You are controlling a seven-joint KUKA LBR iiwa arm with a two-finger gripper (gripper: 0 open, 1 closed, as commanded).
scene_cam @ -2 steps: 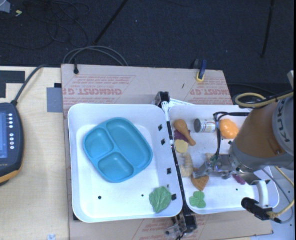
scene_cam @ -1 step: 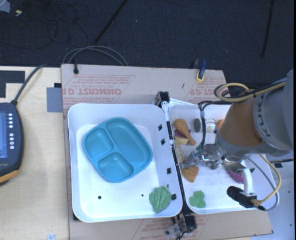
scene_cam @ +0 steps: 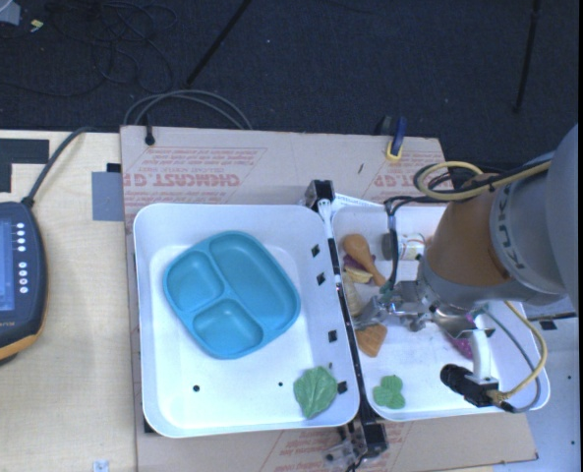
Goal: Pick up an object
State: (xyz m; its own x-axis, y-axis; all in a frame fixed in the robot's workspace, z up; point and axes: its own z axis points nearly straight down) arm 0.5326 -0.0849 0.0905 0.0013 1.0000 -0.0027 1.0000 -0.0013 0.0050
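My gripper (scene_cam: pixel 381 309) is low in the right bin (scene_cam: pixel 424 413), near its left wall, reaching in from the right under the grey and orange arm. A tan, cone-like piece (scene_cam: pixel 358 254) lies just behind it. An orange-brown piece (scene_cam: pixel 372 339) lies just in front of it, close to the metal tip or touching it. A small green lump (scene_cam: pixel 389 392) rests near the bin's front edge. A sliver of something magenta (scene_cam: pixel 462 342) shows beneath the wrist. The arm hides much of this bin's floor.
The left bin (scene_cam: pixel 158 382) holds a blue divided plate (scene_cam: pixel 231 293) and a green leafy piece (scene_cam: pixel 317 391) at its front right corner. A black divider runs between the bins. Yellow and black cables (scene_cam: pixel 527 362) loop around the wrist. A teach pendant (scene_cam: pixel 1 273) lies at far left.
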